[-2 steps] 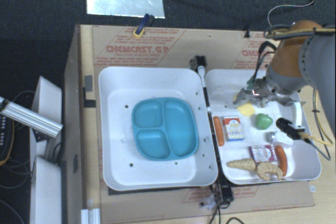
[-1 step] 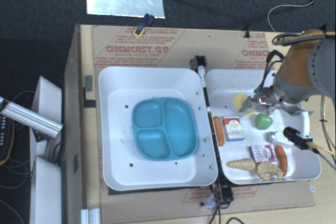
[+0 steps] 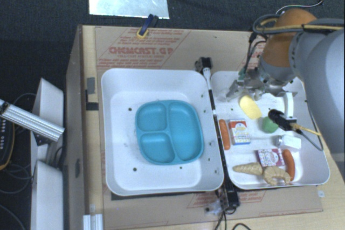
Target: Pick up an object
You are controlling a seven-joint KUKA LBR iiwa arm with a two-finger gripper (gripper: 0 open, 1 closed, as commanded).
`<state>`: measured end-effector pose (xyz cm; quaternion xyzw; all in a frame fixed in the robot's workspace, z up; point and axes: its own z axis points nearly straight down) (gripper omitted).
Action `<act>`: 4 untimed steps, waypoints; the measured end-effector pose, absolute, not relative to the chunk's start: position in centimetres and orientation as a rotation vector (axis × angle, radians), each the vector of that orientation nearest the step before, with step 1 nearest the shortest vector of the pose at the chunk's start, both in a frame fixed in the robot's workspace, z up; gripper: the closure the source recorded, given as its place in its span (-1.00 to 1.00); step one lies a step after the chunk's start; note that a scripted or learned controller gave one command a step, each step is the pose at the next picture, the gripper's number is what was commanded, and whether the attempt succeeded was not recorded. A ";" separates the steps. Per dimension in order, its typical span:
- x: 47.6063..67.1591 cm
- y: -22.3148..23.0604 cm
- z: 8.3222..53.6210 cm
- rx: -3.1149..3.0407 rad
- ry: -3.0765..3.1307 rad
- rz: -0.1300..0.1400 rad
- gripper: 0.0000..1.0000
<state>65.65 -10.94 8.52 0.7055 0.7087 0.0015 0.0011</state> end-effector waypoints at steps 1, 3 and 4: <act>64.7 -11.5 8.5 2.219 2.222 0.001 -1.00; 64.3 -12.7 8.5 2.218 2.222 0.002 -1.00; 64.4 -12.8 9.6 2.214 2.221 0.004 1.00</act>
